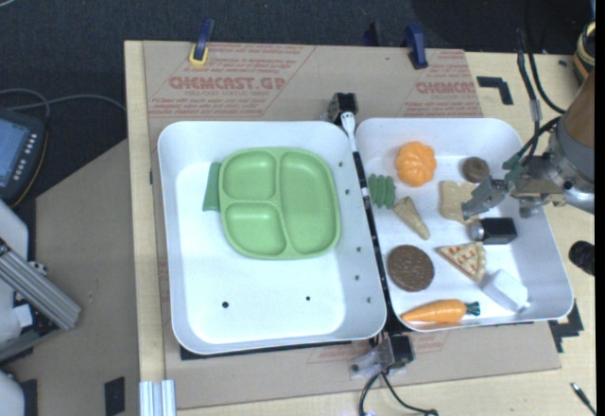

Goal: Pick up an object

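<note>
A: Likeliest target: tan wedge (455, 200), toward 3 o'clock in the right bin (444, 129), just beside the gripper (493, 208) on its 9 o'clock side.

B: Held?

A: No. Nothing visible between the fingers. Spread or pressed together: impossible to tell from above (too much dark hardware blurring the tips).

B: Risks from here?

A: Crowding, mostly. Could nudge the wedge toward 9 o'clock instead of closing around it. Could also catch the brown ball (475, 168), just at 12 o'clock of the gripper, or clip the bin wall at 3 o'clock.

B: Other neighbours?

A: Pizza slice (463, 259) near, at 6 o'clock. White block (506, 291) past it toward 5. Carrot (437, 312) along the 6 o'clock rim. Brown cookie (410, 268) at 7, cone (411, 216) and green comb-like piece (381, 190) toward 9, orange pumpkin (415, 164) at 10.

B: And beyond?

A: Left bin (189, 244) at 9 o'clock, well apart, bearing a green divided plate (280, 202). No obstacle there. Real obstruction: tight packing around the wedge, little room for fingers to drop on either side.
</note>
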Motion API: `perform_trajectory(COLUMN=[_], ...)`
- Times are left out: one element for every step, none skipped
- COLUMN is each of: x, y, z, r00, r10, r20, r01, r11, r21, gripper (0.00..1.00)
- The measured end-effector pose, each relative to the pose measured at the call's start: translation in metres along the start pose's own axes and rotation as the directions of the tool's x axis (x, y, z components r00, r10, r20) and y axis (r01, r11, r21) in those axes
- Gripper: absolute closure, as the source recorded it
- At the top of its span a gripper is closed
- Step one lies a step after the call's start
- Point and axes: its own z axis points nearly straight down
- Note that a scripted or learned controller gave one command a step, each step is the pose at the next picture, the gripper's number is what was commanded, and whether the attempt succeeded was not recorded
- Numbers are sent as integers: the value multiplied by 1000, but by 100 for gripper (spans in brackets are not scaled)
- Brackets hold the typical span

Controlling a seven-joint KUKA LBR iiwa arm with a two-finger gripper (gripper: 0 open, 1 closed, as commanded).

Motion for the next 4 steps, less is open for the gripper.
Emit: perform_trajectory(x=[0, 9, 14, 12], y=[-4, 0, 8, 10], z=[43, 93, 151, 155], r00=[1000, 1000, 1000, 1000], r10=[0, -1, 0, 1], r20=[-2, -3, 1, 2], r01=[0, 1, 0, -1], r11=[1000, 1000, 1000, 1000], r21=[6, 7, -2, -6], gripper=[0, 0, 0, 0])
